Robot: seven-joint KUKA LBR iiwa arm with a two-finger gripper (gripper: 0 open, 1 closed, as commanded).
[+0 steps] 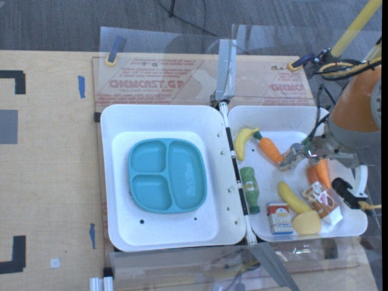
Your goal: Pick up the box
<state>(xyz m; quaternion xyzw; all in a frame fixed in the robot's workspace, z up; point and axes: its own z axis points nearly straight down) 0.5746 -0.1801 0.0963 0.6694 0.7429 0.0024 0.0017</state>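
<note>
A pale wooden worktop [48, 180] carries black tape marks [13, 82] and short blue tape strips [81, 86]. Beyond its far edge lies grey carpeted floor [73, 5] crossed by a dark cable [176, 5]. Clear plastic sheets with red lettering [151, 80] stand behind the bins. Lighting is even.

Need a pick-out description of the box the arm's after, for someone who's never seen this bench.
Look in the right bin, at its near edge. The box lies flat there, between the green bottle and a yellow lemon, below a banana. It is the small rectangular carton with a red top and pale lower face, plainer than the orange patterned packet further right.
</note>
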